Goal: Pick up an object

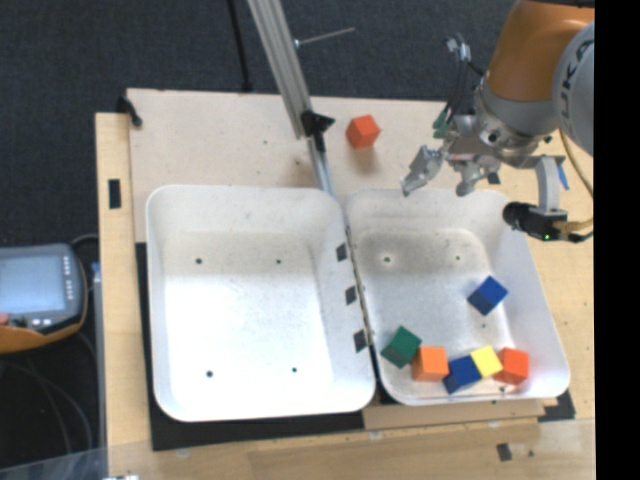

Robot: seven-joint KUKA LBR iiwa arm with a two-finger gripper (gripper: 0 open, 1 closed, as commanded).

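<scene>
Camera view shows the claw (pixel 447 174) hanging over the far rim of the right bin (pixel 530 268), its two fingers spread apart with nothing between them. The blocks it could take lie toward the near side of that bin, well apart from the claw: a lone blue block (pixel 487 295) sits partway down the bin floor, closest to the claw and with bare floor all around it, while a green block (pixel 401 346), an orange block (pixel 431 362), a second blue block (pixel 462 372), a yellow block (pixel 486 361) and a red-orange block (pixel 513 365) crowd together along the near wall, several touching. One more orange block (pixel 363 131) rests on the table (pixel 220 138) beyond both bins, off to the claw's left in the picture. Judging from this, the lone blue block is the easiest target: the claw needs to travel toward the near side and slightly rightward, then descend. The left bin (pixel 160 298) lies farther from the claw.
</scene>
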